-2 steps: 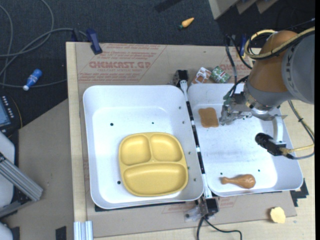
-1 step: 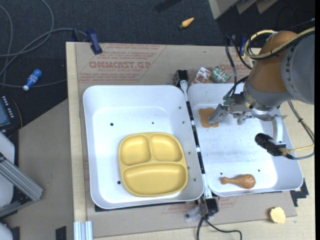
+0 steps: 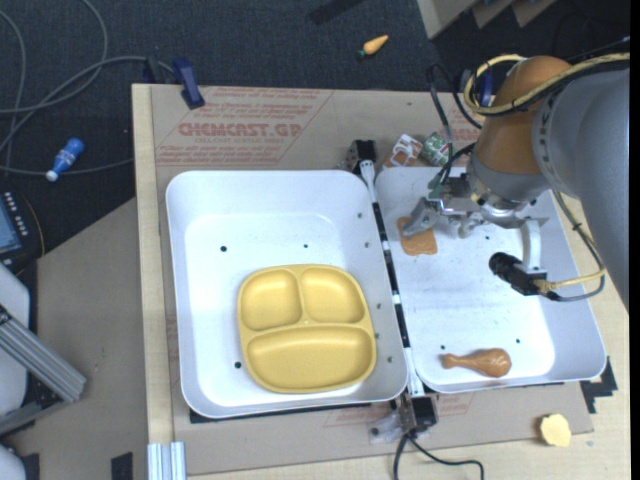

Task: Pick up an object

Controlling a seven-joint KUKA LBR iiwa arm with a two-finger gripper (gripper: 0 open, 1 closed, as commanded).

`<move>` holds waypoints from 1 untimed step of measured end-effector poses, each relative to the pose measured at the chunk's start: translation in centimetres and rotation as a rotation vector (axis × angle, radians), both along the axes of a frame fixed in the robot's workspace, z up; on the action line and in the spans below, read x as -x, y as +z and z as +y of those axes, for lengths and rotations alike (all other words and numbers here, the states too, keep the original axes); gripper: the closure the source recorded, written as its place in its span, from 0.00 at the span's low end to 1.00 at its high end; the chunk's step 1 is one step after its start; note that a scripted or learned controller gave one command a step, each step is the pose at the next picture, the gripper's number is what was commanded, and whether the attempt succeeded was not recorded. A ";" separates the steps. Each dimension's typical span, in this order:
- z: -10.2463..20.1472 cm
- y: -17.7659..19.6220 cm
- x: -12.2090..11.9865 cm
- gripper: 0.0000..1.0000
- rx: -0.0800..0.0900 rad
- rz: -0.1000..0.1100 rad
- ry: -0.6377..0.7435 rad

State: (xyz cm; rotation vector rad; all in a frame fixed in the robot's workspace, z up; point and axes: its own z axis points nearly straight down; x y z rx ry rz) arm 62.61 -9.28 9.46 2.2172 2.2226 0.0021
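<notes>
Brown flat piece [image 3: 420,243], the likeliest target of the pick, lies on the floor of the right bin [image 3: 470,308], in that bin's far left corner, just inside its left wall. It is not lifted: it rests flat and nothing shows it clamped. In descending order of size: the arm [image 3: 590,118], grey with an orange band, reaches over the right bin's far right corner and bends down into the bin. The left bin [image 3: 200,198] adjoins the right bin along its left wall and carries a yellow divided plate [image 3: 305,328], well apart from the right bin's contents. The gripper [image 3: 440,216] hangs low over the far left part of the right bin, directly beside and partly above the brown flat piece; whether the claw is open or closed cannot be told at this slant, and no object is seen held in it. A toy drumstick [image 3: 480,362] lies near the right bin's near wall, well apart from the gripper. A small yellow scrap [image 3: 554,429] sits on the bench outside the right bin's near right corner. Progress, as judged: the approach appears made, while the grasp and the lift remain to be done.
</notes>
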 end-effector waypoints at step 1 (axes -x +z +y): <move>-1.0 -1.0 1.8 0.00 -0.002 0.003 -0.005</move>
